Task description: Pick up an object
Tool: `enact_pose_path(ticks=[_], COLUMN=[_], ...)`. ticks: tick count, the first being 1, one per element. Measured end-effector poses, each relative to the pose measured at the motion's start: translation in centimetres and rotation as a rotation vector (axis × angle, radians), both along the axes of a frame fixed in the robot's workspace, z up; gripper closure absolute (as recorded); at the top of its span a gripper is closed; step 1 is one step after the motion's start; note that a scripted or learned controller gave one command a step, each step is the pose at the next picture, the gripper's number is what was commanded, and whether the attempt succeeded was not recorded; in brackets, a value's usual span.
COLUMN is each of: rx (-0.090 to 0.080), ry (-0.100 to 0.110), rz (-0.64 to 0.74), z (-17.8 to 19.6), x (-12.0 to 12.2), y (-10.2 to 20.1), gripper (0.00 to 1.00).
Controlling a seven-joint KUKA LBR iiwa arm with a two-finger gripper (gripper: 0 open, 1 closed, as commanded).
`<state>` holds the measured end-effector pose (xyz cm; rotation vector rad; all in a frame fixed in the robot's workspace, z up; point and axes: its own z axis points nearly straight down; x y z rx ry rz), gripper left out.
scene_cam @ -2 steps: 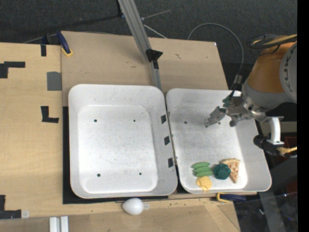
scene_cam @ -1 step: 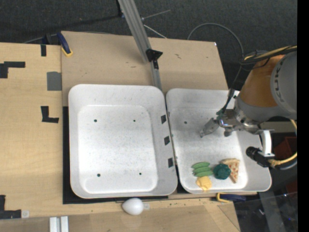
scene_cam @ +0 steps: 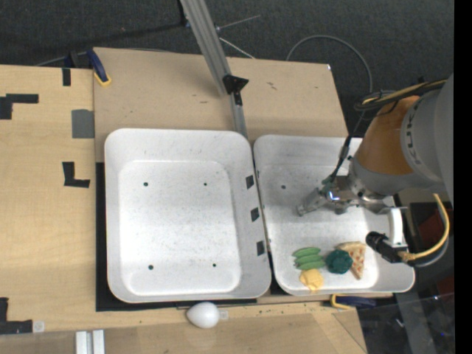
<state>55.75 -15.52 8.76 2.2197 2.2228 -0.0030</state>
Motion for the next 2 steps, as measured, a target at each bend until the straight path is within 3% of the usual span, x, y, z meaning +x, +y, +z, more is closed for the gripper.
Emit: enact_pose_path(ticks=[1,2], rx=[0.002,0.002], ry=[0.0,-0.004], rz=[0.001,0.001], z=[1.1,6.4], x=[0.0,-0.7], y=[0.1,0.8], gripper=[1.0,1.0])
